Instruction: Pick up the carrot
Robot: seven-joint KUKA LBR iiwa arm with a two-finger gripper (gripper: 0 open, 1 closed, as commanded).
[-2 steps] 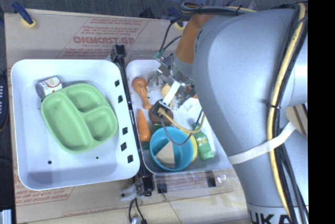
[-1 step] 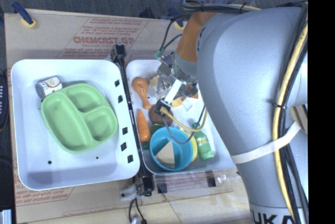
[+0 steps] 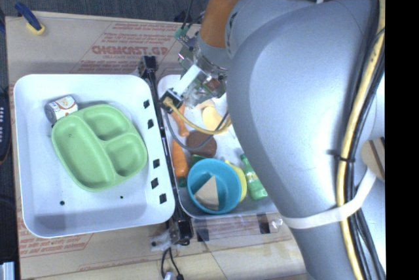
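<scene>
The carrot (image 3: 178, 158) is orange and lies lengthwise against the left wall of the right bin (image 3: 171, 84), just left of a blue bowl. My gripper (image 3: 199, 85) hangs over the far end of that bin, beyond the carrot and apart from it. The big grey arm hides much of the right bin.
A blue bowl (image 3: 213, 188) holding a beige wedge sits at the bin's near end. Beside it are a yellow thing (image 3: 243, 182) and a green bottle (image 3: 253, 184). A brown round thing (image 3: 202, 143) and a pale yellow thing (image 3: 211, 117) lie farther back. The left bin (image 3: 39, 207) holds a green divided plate (image 3: 98, 146) and a small can (image 3: 61, 106).
</scene>
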